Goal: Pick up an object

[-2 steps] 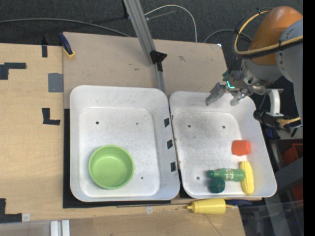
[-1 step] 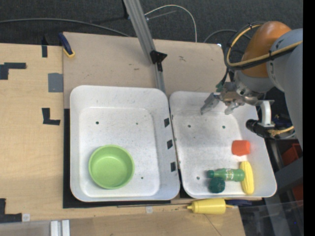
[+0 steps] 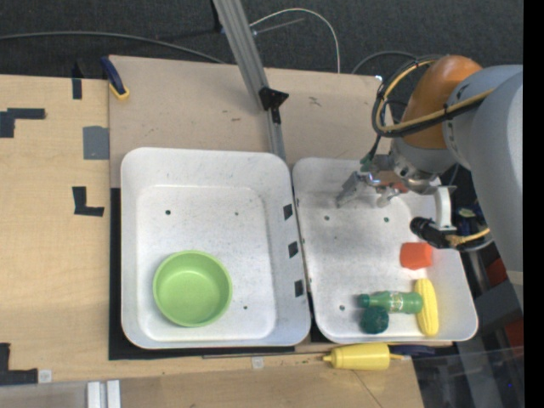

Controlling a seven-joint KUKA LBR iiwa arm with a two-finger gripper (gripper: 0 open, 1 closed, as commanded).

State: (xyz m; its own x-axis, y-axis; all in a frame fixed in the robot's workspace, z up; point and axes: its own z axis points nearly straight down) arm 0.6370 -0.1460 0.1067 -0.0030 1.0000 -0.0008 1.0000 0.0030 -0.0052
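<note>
Objects for picking, an orange block point(image 3: 415, 256), a green bottle point(image 3: 388, 303) and a yellow banana point(image 3: 427, 304), are lying in the right bin point(image 3: 340, 228) while the gripper point(image 3: 353, 189), fingers spread and pinching nothing, is hovering apart from them.

lime green bowl point(image 3: 192, 288), orange block point(image 3: 415, 256), yellow banana point(image 3: 427, 305), green bottle point(image 3: 388, 303), white bins point(image 3: 204, 167)

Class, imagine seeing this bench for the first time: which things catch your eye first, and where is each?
The lime green bowl stands out in the left bin's near corner. The arm's orange band glows at upper right, above the right bin. An orange block and yellow banana sit near that bin's right edge.
</note>
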